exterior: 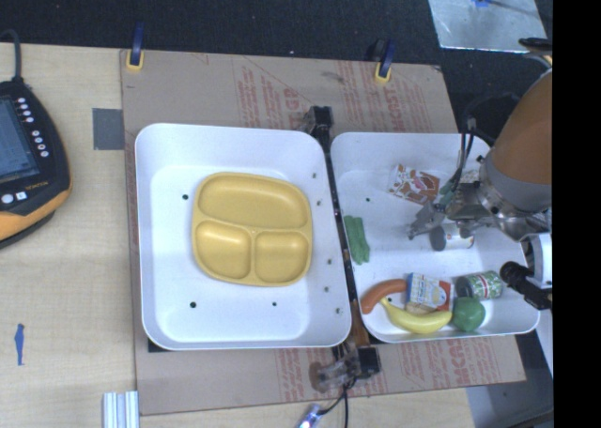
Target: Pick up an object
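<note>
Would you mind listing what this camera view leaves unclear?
- Gripper: too small and dark to tell its state, or whether it touches anything.
- Packet: label too small to read.
- Box: lower edge hidden by the banana.
- Handheld pendant: cut off by the left edge.

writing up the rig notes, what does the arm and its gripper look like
The arm enters from the right edge as a rounded bulk, orange on top and grey beneath. Thin dark cables run down to the gripper, a small grey metal assembly with slim fingers over the right bin.
</note>
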`<state>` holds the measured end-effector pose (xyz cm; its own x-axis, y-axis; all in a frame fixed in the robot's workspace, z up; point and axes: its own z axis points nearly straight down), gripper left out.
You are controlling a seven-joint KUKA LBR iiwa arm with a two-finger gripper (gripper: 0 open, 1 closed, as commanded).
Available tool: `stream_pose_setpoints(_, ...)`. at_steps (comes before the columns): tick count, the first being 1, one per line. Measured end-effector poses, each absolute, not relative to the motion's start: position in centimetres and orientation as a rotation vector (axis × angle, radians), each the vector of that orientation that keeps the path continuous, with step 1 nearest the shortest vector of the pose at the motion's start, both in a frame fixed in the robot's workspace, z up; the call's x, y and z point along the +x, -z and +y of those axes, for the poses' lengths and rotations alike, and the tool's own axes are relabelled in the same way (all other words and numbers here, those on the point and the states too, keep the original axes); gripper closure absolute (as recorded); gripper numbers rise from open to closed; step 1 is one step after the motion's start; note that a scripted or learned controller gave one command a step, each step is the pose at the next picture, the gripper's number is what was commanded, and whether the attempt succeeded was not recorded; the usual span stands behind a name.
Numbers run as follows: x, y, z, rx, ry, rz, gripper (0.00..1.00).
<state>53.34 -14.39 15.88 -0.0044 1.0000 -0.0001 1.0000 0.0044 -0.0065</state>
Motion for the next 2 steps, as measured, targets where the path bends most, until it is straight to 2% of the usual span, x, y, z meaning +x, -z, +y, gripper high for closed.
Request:
stream_pose_setpoints(1, 62.6, -9.1, -16.7, -2.214, -0.005, -2.224, 0.00)
stream_pose_setpoints(2, 65.1, -9.2, -14.9, -2.205, -0.034, -2.213, 0.00)
